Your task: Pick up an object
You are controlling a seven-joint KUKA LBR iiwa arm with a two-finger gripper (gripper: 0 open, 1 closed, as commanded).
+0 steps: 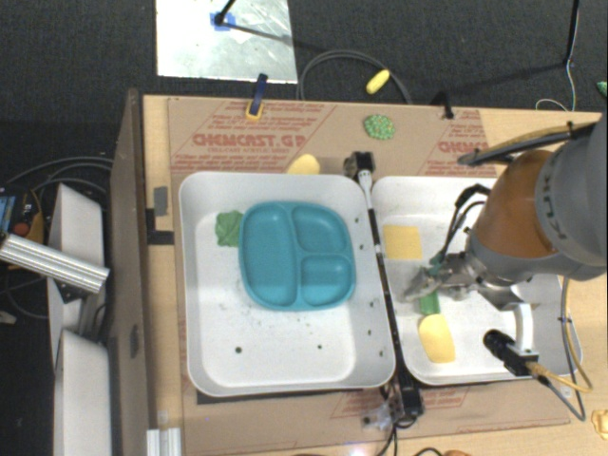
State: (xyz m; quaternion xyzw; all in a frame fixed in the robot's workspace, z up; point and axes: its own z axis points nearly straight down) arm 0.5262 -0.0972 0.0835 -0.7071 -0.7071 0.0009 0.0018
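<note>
Right of centre in the frame, inside the right-hand white bin: gripper, low over the bin floor, tip turned toward the divider between the two bins. Apart or together: cannot tell from this slant, the metal tip too small and blurred.

Just under that tip, touching it or very nearly so: small green piece, flat on the bin floor, partly hidden by the gripper. Nearest thing to pick.

Crowded on both sides. Just below the green piece, toward the bin's lower edge: pale yellow lump. Just above, close to the divider wall: flat yellow square. To the left, the divider wall itself; to the right, the grey arm with its orange band, over much of the bin's right half.

In the left-hand bin: blue divided plate across the middle, with a green leafy scrap touching its upper-left edge. Well apart from the gripper.

Above the bins, on the brown printed board: yellow rounded thing against the left bin's upper rim; bumpy green disc further up. Beyond the board, on the dark floor: small yellow piece beside a cable, and a silver sheet in the upper left. At the far left edge: slanted metal rail.
</note>
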